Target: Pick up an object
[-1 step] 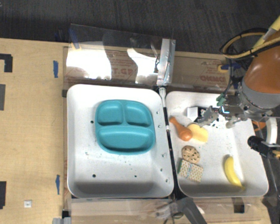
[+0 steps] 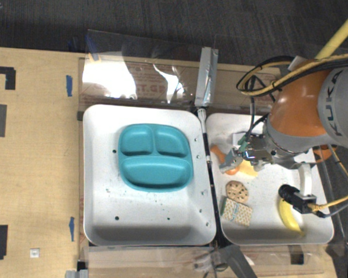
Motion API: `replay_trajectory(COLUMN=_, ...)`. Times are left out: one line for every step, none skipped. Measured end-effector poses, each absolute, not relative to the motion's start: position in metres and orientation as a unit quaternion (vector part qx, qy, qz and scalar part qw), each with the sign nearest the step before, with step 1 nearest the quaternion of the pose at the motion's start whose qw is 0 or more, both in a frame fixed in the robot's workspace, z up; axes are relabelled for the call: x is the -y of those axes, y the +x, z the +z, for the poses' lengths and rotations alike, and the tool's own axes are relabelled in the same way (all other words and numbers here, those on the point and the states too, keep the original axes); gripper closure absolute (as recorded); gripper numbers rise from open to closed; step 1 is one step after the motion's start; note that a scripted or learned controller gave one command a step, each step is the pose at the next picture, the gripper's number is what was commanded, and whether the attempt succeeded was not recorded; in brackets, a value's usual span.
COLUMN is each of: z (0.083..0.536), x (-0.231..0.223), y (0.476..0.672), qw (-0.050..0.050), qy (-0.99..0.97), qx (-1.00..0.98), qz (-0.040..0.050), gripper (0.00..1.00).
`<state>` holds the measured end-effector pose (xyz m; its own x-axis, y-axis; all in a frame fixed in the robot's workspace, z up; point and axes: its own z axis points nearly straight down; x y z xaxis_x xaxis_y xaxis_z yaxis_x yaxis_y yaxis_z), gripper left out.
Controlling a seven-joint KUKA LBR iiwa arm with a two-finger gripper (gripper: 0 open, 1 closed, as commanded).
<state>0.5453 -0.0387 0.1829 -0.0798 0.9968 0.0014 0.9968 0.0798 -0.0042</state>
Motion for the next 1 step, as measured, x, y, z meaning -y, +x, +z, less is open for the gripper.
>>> replay_trajectory(z=0.0907, x=0.1058, y=0.5931, qw=-0.006, qy=-0.613, qx=0.790, qz=-0.0025, gripper=0.00)
